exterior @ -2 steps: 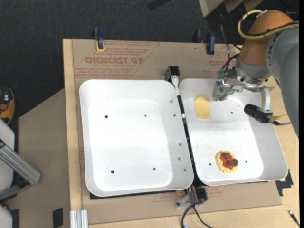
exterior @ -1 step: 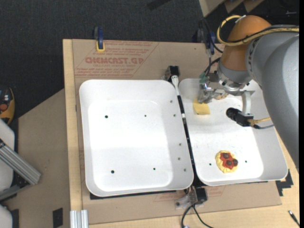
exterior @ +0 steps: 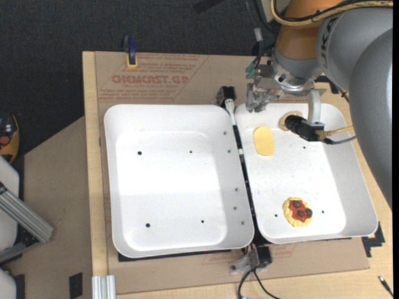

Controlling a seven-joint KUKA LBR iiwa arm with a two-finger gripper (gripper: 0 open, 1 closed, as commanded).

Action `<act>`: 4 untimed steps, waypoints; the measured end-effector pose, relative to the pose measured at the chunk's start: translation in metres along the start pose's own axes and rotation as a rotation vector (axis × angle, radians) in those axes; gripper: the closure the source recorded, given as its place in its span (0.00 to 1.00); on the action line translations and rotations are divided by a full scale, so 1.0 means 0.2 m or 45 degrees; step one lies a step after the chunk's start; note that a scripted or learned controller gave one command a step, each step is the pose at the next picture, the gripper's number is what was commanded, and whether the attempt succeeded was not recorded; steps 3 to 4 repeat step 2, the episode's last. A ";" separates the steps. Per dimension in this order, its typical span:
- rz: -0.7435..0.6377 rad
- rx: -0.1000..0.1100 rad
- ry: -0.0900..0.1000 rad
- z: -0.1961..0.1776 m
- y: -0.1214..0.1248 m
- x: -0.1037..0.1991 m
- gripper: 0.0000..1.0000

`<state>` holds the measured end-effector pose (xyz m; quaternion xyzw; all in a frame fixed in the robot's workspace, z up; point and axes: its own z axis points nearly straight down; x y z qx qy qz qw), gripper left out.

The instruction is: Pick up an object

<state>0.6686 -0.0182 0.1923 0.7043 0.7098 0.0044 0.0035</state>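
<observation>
Pizza toy [exterior: 297,211], yellow slab [exterior: 264,141] farther back, gripper [exterior: 255,104] beyond (not touching)

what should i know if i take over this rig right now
Gripper: hangs over the far left corner of the right bin; no object seen in its grasp.
Things: all three lie in the right bin. The yellow oval piece is just in front of the gripper. The yellow toy with red spots is toward the near edge. The brown ring-shaped thing is at the far side, partly hidden.
Done: nothing picked up yet.
Left: close on one object and lift it; the yellow oval piece looks like the nearest candidate.
</observation>
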 end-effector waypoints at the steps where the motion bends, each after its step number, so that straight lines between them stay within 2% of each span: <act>1: 0.003 -0.015 0.000 -1.12 0.01 0.23 1.00; 2: -0.001 0.024 0.002 -0.80 -0.28 0.61 1.00; 4: -0.001 0.024 0.002 -0.80 -0.28 0.61 1.00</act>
